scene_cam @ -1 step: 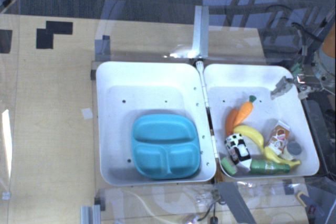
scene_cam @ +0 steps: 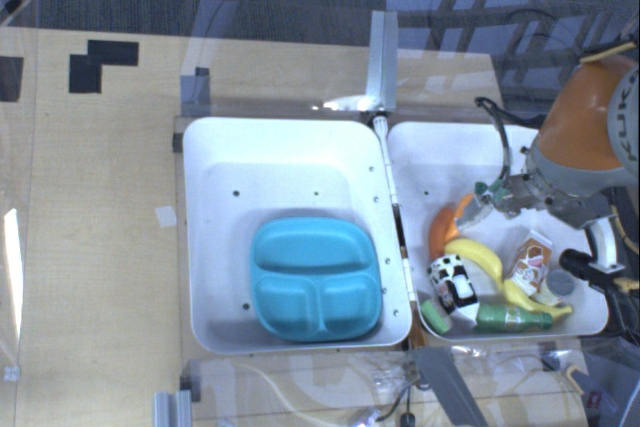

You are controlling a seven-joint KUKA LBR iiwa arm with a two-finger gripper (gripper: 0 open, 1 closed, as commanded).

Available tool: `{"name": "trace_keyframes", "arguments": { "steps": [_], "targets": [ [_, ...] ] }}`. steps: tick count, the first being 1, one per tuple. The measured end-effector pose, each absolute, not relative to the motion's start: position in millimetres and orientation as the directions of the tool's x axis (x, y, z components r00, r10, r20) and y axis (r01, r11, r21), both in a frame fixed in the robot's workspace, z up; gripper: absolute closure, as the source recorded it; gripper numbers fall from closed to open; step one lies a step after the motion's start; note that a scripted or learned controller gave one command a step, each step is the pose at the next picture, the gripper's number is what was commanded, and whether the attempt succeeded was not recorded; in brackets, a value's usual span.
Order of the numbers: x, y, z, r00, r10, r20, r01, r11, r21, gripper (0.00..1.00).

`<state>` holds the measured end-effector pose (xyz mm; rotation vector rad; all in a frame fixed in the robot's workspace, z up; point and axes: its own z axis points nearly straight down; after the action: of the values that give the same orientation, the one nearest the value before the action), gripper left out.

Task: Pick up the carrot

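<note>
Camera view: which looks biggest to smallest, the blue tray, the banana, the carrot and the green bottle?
1. Blue tray, by far.
2. Banana.
3. Green bottle and carrot look alike; the carrot is partly hidden near the gripper, so no ranking.

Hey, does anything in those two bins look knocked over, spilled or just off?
Nothing spilled or broken. The green bottle lies on its side in the right bin, crowded among the carrot, bananas and other items. The blue tray sits flat.
</note>
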<state>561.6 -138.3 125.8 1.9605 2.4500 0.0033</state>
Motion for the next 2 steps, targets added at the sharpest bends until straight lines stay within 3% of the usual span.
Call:
{"name": "trace_keyframes", "arguments": {
  "steps": [1, 2],
  "targets": [
    [636.5, -142.9, 89.3, -0.457, 0.889, -0.008, 0.889, 0.457, 0.01, 0.0],
    [639.3, -141.9, 103.0, -0.458, 0.889, -0.011, 0.889, 0.459, 0.018, 1.0]
  ]
}}
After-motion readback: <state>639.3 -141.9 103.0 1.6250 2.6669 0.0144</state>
